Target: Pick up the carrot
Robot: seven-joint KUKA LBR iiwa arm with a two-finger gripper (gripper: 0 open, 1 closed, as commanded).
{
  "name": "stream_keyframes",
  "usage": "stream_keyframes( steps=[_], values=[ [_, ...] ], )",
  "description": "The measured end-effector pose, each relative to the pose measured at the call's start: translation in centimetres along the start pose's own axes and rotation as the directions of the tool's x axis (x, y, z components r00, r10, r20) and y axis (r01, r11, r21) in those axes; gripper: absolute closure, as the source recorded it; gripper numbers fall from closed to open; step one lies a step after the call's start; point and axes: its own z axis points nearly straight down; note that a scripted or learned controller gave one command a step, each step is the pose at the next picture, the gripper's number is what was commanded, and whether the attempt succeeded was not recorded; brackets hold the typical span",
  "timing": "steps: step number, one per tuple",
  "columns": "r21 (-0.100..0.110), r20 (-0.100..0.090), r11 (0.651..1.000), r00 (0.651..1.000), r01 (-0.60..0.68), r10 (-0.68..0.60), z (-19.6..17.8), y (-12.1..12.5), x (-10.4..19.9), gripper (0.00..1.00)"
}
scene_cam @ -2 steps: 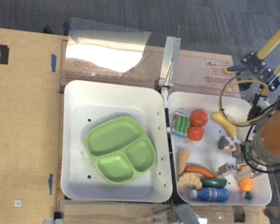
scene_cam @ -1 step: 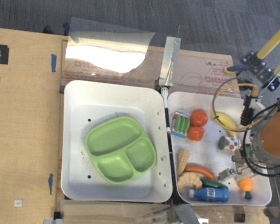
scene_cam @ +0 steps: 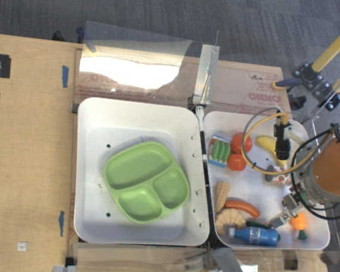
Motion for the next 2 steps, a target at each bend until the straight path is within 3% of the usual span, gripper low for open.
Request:
stream_keyframes(
  steps=[1,2],
  values=[
    [-0.007,0.001,0.938,0.938,0.347,-0.347,0.1,0.1,-0.2,0.0],
    [-0.007,-0.01,0.939,0.939,0.344,-0.344,-1.2,-0.1,0.2,1.0]
  ],
)
